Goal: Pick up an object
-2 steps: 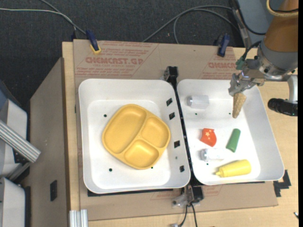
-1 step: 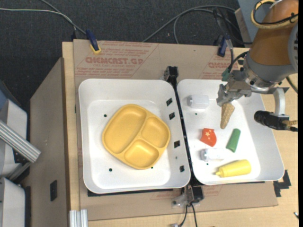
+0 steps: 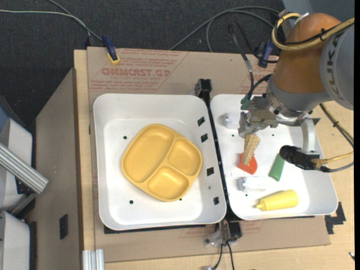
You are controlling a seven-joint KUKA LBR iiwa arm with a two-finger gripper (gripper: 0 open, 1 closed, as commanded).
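My gripper [image 3: 251,129] hangs over the upper left part of the right bin [image 3: 325,204]. Just below it a tan waffle cone [image 3: 250,147] points down and slightly left, its top end meeting the gripper's underside. An orange-red piece [image 3: 247,163] sits at the cone's lower end. The metal body hides where the cone meets the gripper. In the same bin a green block [image 3: 276,168] lies to the right of the cone and a yellow squeeze bottle [image 3: 277,200] lies near the front edge.
A small clear item [image 3: 251,183] lies between the cone and the bottle, and another pale one [image 3: 227,120] sits left of the gripper. The left bin [image 3: 107,207] holds a yellow divided plate [image 3: 162,162]. Cables run behind the bins.
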